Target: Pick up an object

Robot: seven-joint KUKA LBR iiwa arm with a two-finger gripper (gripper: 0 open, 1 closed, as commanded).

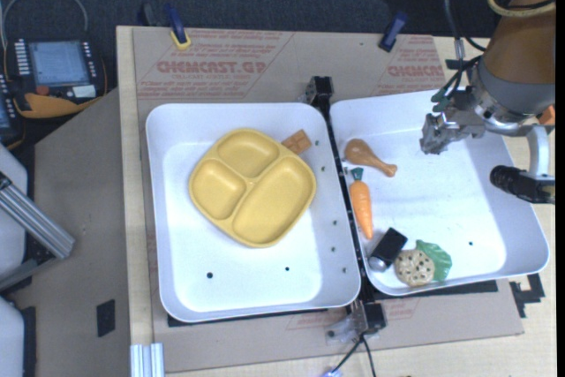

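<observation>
Grey metal two-finger gripper (434,139), upper right of the frame, hanging over the back part of the right shallow white plastic bin (521,234); how far it is open cannot be told, and nothing is seen in its hold. Above it, the grey arm with orange band (523,31), entering from the right edge.

Right bin, contents:
- Tan plastic toy chicken drumstick (368,156), left of the gripper and well apart from it, near the bin's left wall.
- Orange toy carrot with green top (360,205), just below the drumstick, lying lengthwise along the left wall.
- Small black block (387,248), below the carrot, lower left of the bin.
- Beige toy cookie with dark chips (411,267), just beside the black block, at the front wall.
- Green leafy toy piece (436,258), touching the cookie on its right.

Left shallow white plastic bin (177,278), centre of the frame:
- Yellow three-compartment plastic plate (252,187), in the back half.
- Small brown block (297,141), at the plate's upper right edge.

Both bins sit on a brown cardboard sheet (265,57).
</observation>
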